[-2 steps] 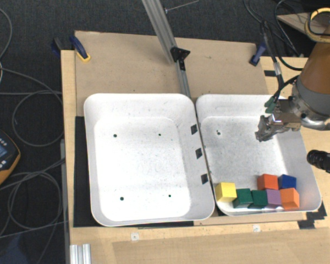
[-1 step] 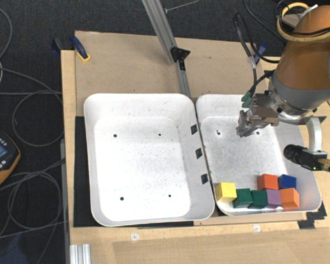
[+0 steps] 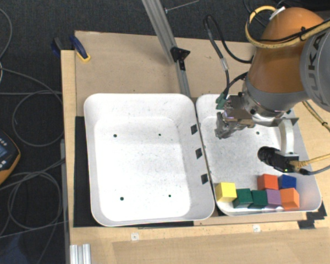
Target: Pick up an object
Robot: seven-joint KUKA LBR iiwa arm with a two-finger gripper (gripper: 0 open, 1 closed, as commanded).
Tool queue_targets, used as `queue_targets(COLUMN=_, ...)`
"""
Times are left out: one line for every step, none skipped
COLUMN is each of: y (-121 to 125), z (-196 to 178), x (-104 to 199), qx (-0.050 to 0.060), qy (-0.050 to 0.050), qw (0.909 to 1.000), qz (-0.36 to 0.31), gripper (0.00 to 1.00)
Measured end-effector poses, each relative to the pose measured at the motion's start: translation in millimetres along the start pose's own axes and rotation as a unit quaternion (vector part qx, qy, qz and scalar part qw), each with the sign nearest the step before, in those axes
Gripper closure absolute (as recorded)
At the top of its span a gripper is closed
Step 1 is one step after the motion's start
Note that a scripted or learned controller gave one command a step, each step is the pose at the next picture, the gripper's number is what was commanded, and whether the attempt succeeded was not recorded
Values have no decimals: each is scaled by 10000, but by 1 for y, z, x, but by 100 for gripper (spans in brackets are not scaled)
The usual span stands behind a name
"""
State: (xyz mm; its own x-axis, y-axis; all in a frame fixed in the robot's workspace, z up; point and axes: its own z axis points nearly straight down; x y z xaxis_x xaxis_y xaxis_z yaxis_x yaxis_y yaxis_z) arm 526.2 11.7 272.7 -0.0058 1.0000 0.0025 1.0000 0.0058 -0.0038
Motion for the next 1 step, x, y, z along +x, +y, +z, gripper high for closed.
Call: queue_targets(y=20, z=8, x=59, qx=-24, qy=-2, qw=10000, qz=-9, gripper=100)
